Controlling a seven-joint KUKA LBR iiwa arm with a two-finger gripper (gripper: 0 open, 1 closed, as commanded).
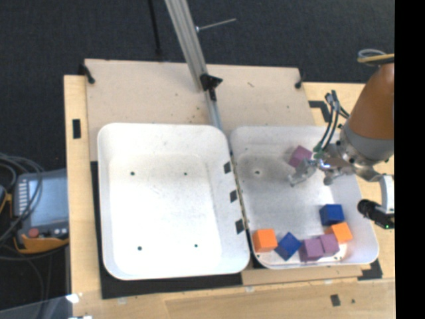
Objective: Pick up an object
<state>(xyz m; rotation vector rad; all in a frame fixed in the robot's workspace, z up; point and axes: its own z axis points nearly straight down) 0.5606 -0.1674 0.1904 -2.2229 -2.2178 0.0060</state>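
My gripper (303,167) reaches in from the right over the right bin (265,198), in its upper middle. A purple block (300,155) sits between the grey fingers (295,175), which are shut on it. The block looks raised, with a faint shadow on the bin floor to its left. Several other blocks lie along the right bin's front edge: an orange block (265,239), a blue block (288,245), two purple blocks (319,247), a second orange block (342,232) and a second blue block (331,214).
The left bin (166,198) lies beside the right one, with a raised divider (236,191) between them. A metal mast (189,38) slants up from the back of the bench. Cables hang at the wrist (332,121).
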